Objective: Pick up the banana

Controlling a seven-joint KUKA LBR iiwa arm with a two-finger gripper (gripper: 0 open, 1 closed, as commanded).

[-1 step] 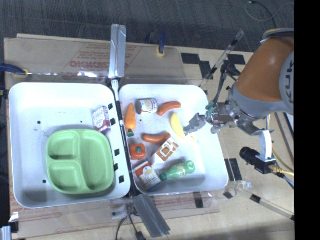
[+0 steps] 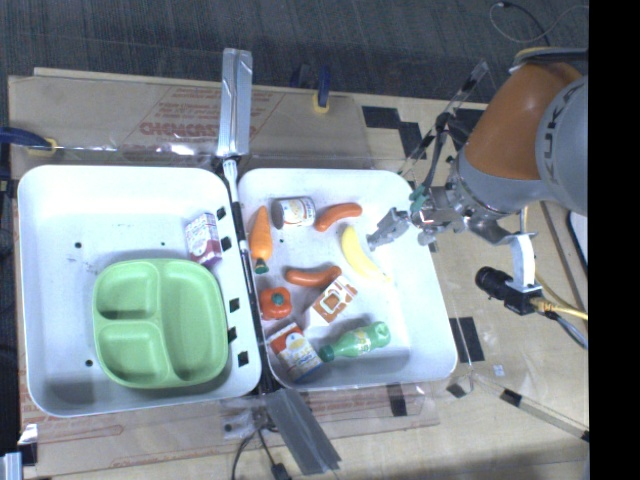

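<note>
In the right bin [image 2: 425, 298], the banana [image 2: 359, 254] lay near centre, the gripper [image 2: 388, 230] just off its 2 o'clock end. Couldn't tell how the jaws were set. I'd centre over the middle, clear of the sausage [image 2: 311, 276].

Brightness: even and fairly bright; the white bins [image 2: 60, 268] look a little washed out.
Light source: overhead, diffuse.
Shadows: soft and short, darkest along the bins' inner walls at 6 o'clock.
Glare: pale sheen on clear tape [image 2: 130, 149] at 10 o'clock.
Sharpness: moderate, small labels unreadable.
Edges: dark floor [image 2: 120, 18] at 12 o'clock, grainy.
</note>
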